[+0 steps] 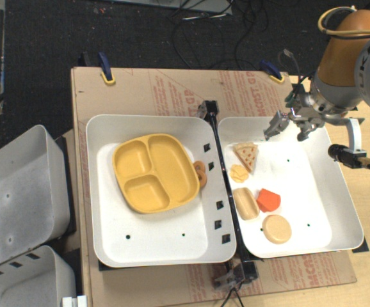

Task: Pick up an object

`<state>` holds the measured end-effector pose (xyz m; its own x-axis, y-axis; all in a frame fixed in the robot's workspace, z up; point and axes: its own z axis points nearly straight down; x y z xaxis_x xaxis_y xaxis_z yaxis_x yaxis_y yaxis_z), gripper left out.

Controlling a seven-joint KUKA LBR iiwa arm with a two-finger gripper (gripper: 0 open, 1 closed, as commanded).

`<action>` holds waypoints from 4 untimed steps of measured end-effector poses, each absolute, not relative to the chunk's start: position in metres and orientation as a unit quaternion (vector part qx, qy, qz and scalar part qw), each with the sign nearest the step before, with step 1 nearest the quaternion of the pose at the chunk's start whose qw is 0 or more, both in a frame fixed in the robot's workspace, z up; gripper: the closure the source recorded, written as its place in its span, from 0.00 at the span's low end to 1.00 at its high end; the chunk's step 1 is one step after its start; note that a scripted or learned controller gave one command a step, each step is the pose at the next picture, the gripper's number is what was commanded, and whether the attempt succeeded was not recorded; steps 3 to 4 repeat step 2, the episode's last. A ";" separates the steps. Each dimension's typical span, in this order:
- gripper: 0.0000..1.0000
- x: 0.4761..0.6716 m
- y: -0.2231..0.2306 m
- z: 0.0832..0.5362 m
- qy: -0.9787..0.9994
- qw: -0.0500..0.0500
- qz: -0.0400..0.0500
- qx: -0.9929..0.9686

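My gripper (290,128) hangs over the back part of the right bin (326,190), open, with nothing between its two spread fingers. Below and left of it in that bin lie a pizza-slice toy (246,155), a small yellow piece (239,173), a tan bread-like block (246,203), an orange-red block (268,200) and a round tan disc (276,229). The pizza slice is the nearest of these to the gripper, a little to its lower left.
The left bin (108,235) holds a yellow divided plate (154,172) with a small brown pretzel-like piece (200,171) at its right rim. A black divider (222,184) runs between the bins. Grey tubs (18,190) stand at the far left.
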<state>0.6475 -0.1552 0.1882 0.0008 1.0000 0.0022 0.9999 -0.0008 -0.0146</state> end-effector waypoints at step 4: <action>0.00 0.652 -0.157 0.155 -0.707 0.001 0.001 -0.707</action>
